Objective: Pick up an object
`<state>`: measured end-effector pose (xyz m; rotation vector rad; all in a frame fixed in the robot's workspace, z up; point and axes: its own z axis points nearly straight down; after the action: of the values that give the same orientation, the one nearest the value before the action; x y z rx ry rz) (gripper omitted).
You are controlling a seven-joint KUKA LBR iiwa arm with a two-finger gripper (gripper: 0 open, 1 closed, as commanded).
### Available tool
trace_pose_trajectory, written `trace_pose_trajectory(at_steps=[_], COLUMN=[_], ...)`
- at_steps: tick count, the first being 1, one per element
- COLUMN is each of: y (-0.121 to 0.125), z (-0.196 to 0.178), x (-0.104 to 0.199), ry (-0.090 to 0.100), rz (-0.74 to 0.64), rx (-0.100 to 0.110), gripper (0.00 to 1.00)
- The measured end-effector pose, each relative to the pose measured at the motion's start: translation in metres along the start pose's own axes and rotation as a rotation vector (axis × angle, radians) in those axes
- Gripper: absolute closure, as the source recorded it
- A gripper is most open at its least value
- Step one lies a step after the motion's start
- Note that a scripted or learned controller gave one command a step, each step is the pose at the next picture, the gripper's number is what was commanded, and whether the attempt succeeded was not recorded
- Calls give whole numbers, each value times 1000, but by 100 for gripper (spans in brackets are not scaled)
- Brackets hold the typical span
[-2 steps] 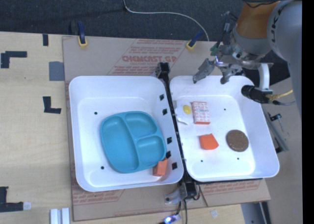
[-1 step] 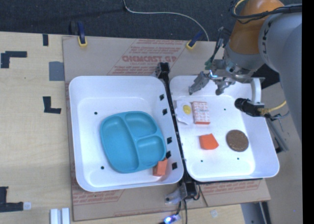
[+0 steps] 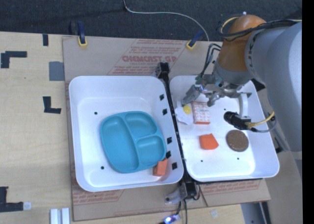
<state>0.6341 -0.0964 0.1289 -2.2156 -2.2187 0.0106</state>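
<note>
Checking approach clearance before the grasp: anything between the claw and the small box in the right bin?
Nothing visible. The claw hangs right above the small box near the right bin's left wall. A yellow-and-white item lies just left of the box; the orange block and brown disc lie nearer the camera, off the path.

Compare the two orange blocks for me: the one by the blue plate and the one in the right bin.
The orange block in the left bin leans against the blue divided plate near the bin's front corner; the orange block in the right bin lies flat and apart, beside a brown disc. The left one looks duller and narrower, the right one brighter and squarer. Both are small and orange.
</note>
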Motion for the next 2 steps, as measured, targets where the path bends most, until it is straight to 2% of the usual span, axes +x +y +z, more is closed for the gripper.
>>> trace_pose_trajectory(at_steps=[1,2], y=[3,6], z=[40,25], x=[-3,-3], ry=[-7,-9], rz=[1,0], rx=[-17,-30], gripper=[0,100])
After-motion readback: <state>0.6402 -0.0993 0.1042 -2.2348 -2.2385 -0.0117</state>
